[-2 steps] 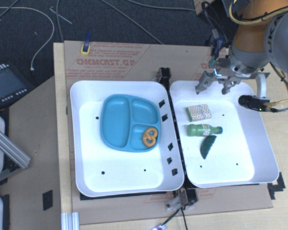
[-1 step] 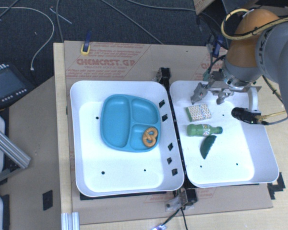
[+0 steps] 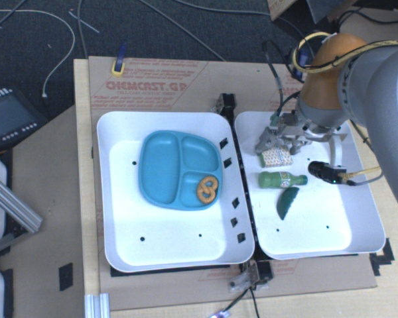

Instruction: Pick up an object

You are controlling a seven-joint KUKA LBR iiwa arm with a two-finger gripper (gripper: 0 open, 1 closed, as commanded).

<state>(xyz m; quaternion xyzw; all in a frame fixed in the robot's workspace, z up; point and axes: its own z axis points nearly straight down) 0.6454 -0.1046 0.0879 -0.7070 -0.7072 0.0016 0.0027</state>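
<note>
1. The grey arm [image 3: 368, 78] is reaching in from the right and bending down over the right bin [image 3: 358, 234].
2. An orange band [image 3: 331, 68] is sitting round the arm just above the wrist.
3. The hand [image 3: 278, 143] is pointing down at the back left part of the right bin, and I cannot tell if it is wide or narrow.
4. A small box [image 3: 276, 157] with a speckled pattern is lying just under the hand, and I cannot tell if they are touching.
5. A green bottle [image 3: 282, 179] is lying on its side just in front of the small box, and the writing on its pale label is too small to read.
6. A dark green thing [image 3: 286, 201], long, smooth and a bit bent, is lying just in front of the bottle.
7. Both bins are white, shallow and smooth, with round corners.
8. In the left bin [image 3: 166, 240] a blue plate [image 3: 166, 171] with three parts is lying flat.
9. A brown, twisty pretzel [image 3: 207, 189] is sitting in the plate's small front right part.
10. Both bins are resting on a brown cardboard sheet [image 3: 159, 85] with red letters that look like "CHEMCAST GP", and the smaller lines are too small to read.
11. A blue clip [image 3: 119, 63] is sitting on the sheet's back edge.
</note>
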